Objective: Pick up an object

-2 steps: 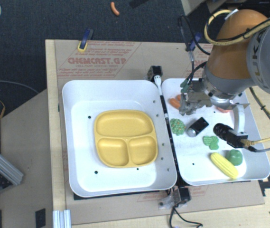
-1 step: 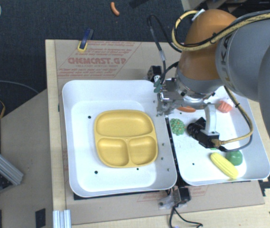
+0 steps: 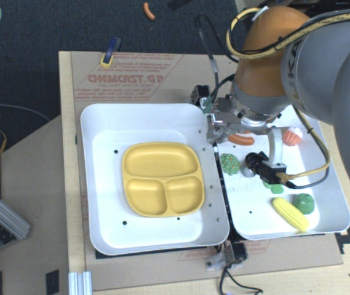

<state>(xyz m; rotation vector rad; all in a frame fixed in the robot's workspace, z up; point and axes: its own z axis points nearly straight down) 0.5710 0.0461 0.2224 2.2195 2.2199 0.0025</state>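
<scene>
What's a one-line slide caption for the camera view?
KUKA arm reaches over the right bin of toy food; a yellow divided plate sits in the left bin.

Single fixed camera above bench [image 3: 70, 165], angled down over both bins [image 3: 101, 226].

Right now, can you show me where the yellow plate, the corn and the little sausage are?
yellow plate [image 3: 162, 178]: camera view, on the ridge between its compartments, left bin.
corn [image 3: 290, 214]: camera view, middle of the cob, right bin.
sausage [image 3: 243, 139]: camera view, middle of its length, right bin.
</scene>
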